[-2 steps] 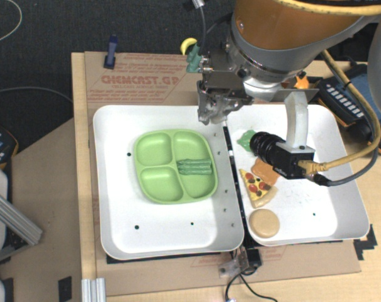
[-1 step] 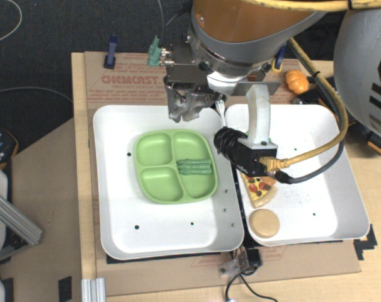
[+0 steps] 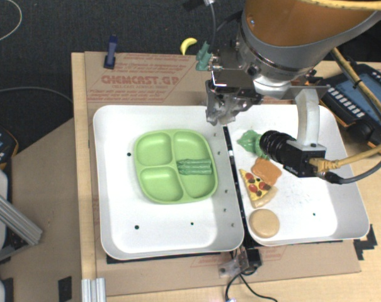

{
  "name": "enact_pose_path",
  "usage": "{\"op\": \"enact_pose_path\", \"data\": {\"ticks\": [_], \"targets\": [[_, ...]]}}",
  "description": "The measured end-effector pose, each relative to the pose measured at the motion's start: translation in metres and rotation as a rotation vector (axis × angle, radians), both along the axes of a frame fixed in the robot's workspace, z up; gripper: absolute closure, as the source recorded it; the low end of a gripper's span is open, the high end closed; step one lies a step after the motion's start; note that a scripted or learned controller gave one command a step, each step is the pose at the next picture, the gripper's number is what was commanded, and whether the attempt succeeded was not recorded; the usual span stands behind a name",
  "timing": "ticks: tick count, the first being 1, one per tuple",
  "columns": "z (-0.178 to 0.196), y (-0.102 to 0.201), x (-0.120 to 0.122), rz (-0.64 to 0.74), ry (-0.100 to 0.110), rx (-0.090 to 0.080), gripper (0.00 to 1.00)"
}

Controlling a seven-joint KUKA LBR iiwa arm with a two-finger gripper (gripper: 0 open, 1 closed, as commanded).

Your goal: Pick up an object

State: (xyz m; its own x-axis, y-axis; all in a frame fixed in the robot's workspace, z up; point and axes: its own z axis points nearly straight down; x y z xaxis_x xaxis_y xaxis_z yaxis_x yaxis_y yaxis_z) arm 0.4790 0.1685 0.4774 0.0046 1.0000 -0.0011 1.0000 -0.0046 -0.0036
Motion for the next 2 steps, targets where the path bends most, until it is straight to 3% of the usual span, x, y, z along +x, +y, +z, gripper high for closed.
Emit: {"op": "enact_pose_path", "data": {"ticks": [1, 2], "targets": [[0.042, 0.059, 0.014, 0.009, -0.009, 0.004, 1.0], [-0.068, -0.008, 0.053, -0.004, 0.007, -0.004, 1.0]]}}
